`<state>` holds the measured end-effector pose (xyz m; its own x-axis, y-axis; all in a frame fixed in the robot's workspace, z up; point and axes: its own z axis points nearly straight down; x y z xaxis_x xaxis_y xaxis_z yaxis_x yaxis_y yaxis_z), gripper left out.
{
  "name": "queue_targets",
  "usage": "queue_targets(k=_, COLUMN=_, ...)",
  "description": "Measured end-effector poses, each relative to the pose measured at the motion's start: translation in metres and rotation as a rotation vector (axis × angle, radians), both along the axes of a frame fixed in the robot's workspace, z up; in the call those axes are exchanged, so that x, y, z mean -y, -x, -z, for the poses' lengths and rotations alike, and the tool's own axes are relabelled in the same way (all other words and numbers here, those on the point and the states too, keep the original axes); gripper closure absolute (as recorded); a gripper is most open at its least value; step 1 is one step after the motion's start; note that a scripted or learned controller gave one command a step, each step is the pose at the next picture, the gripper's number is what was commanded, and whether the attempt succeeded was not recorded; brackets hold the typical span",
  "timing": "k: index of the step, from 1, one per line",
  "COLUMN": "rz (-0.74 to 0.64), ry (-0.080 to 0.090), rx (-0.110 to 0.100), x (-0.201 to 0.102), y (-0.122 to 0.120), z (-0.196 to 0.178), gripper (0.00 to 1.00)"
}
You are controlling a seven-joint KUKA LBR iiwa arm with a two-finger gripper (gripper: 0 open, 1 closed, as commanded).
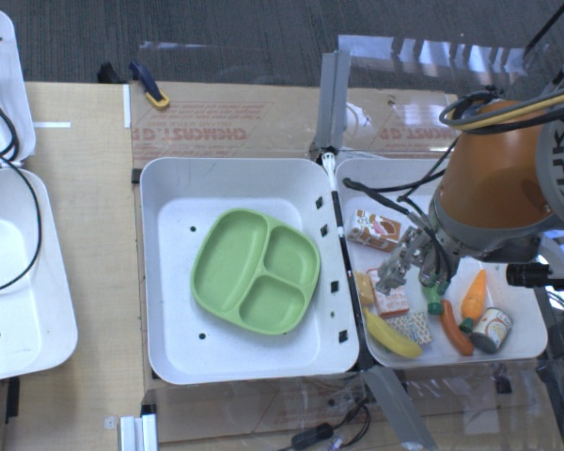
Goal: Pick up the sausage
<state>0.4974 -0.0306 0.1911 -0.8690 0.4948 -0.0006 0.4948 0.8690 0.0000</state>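
The sausage (pixel 455 329), a short red-orange link, lies near the front of the right bin (pixel 536 341), between a patterned pouch and a small can. My gripper (pixel 412 275) hangs over the middle of that bin, up and to the left of the sausage and apart from it. It is open, and nothing shows between its fingers (pixel 392 272). The arm's orange band (pixel 496 172) hides the bin's far right part.
Around the sausage lie a carrot (pixel 475 294), a can (pixel 492 329), a banana (pixel 392 336), a small red-and-white box (pixel 390 299) and a carton (pixel 376 228). The left bin (pixel 164 252) holds a green divided plate (pixel 256 271). Black cables trail across the right bin's back.
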Motion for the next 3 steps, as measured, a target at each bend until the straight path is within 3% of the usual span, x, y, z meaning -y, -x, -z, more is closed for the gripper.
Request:
queue_targets(k=1, rz=0.01, ry=0.0, rx=0.001, x=-0.031, y=-0.009, z=0.0, gripper=1.0)
queue_targets(k=2, rz=-0.13, ry=0.0, rx=-0.001, x=-0.025, y=0.019, z=0.0, gripper=1.0)
queue_targets(k=3, rz=-0.523, ry=0.0, rx=0.0, x=-0.064, y=0.018, z=0.0, gripper=1.0)
